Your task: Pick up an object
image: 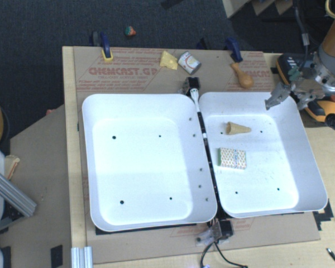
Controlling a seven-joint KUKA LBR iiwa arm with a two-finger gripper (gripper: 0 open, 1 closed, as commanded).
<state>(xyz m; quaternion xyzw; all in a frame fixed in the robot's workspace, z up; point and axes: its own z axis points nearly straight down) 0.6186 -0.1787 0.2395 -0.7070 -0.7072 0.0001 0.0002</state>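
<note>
In the right bin [301, 166] lie two objects. A tan cone [237, 129] rests on its side near the bin's middle back, and a small green-and-white patterned block [233, 158] lies flat just in front of it. My gripper [283, 95] hangs over the bin's back right corner, to the right of the cone and well apart from both objects. Nothing shows in its grasp. The grey arm [329, 54] comes in from the upper right.
The left bin [92, 149] stands beside the right one, with a black hinge strip [202, 133] between them. Behind the bins on the board lie a yellow wedge [168, 60], a small box [188, 62] and a wooden pear-shaped piece [243, 76]. Blue clamps [106, 46] grip the back edge.
</note>
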